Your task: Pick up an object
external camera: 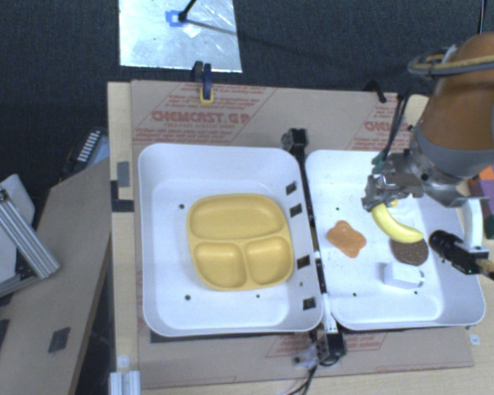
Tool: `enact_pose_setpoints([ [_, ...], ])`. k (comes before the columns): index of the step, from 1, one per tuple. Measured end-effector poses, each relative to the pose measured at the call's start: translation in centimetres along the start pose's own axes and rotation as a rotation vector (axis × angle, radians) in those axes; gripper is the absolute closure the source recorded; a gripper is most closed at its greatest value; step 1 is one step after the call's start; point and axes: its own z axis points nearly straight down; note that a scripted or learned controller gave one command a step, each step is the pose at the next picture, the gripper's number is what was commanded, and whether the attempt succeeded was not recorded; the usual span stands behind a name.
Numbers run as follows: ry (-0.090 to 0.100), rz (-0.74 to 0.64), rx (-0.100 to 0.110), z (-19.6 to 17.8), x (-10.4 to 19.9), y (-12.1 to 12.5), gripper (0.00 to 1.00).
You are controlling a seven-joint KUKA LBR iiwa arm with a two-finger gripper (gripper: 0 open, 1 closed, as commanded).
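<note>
Nearest on the bench: right bin front area has a small white block, and just behind it a brown speckled round piece. Left of those, an orange chunk sits alone near the divider. Left bin carries a yellow three-compartment tray, roughly centred, nothing in it. Banana lies in the right bin, lower end touching the brown piece, upper end right under the hand. Hand is low over the banana's top end; can't tell how far the fingers are spread or whether they grip anything, the wrist blocks it. Arm comes in from the right, orange band up top. Farther back: a brown printed board under both bins, then a shiny foil sheet on dark cloth.
</note>
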Motion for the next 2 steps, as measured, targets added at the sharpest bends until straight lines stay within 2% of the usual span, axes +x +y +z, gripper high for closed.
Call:
enact_pose_setpoints([
  [1,0.000,0.000,0.002,1.9,4.1,2.8,1.00],
  [2,0.001,0.000,0.000,1.8,8.5,5.8,1.00],
])
